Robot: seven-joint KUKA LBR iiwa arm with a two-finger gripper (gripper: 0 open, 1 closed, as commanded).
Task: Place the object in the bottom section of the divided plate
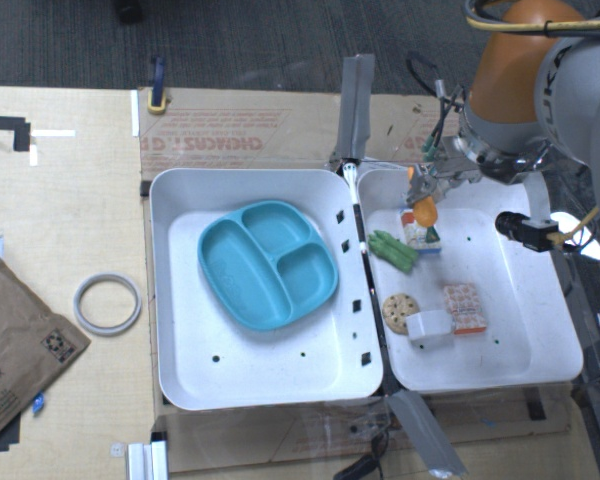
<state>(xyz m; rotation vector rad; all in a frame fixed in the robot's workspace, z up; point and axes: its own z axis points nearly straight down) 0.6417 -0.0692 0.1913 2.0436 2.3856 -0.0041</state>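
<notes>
While my arm point(540, 58) reaches in from the right, my gripper point(424, 183) sits low over the far left corner of the right bin point(540, 328). Whether it's open or closed, cannot tell; same for whether it grips anything. Directly under it is a small orange thing point(425, 212), looks like it's on top of or against a small carton point(417, 233); touching or apart from my gripper, cannot tell.

Green vegetable-like piece point(393, 251) lies just left of the carton, near the bin's left wall. Nearer the camera: round cookie point(400, 312), then a white block point(430, 326) just beside it, and a small red-and-white packet point(463, 306) touching the block's far right side.

Left bin point(180, 298) holds the blue divided plate point(268, 264), flat, tilted diagonally, three sections, one large on the left side and two smaller on the right. Nothing of the right bin's items is on it.

Outside the bins, on the wooden bench point(60, 208): roll of tape point(107, 302) to the left, brown cardboard box point(15, 343) at the left edge, flat cardboard sheet point(230, 128) behind the bins.
</notes>
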